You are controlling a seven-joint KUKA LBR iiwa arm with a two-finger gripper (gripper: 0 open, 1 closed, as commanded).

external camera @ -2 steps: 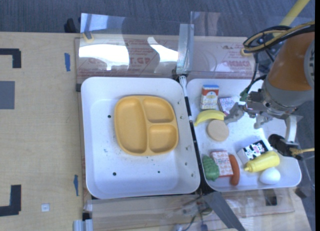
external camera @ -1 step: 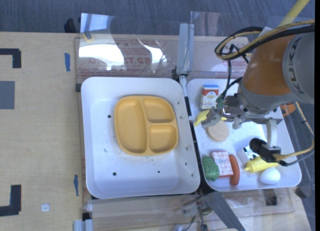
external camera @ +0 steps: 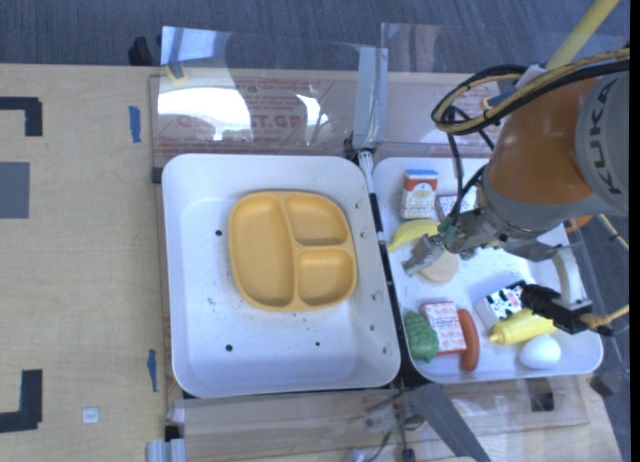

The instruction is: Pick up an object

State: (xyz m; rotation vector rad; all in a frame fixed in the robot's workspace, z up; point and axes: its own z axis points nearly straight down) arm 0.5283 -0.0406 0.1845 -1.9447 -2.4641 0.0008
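Camera view: smooth yellow three-compartment tray (external camera: 292, 249) in left bin (external camera: 190, 280).

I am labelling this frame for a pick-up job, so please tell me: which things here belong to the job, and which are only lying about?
Belong to the job:
- gripper, low in the right bin
- round beige piece just under it
- banana beside it

Lying about:
- yellow divided plate in the left bin
- small carton
- white egg
- green vegetable
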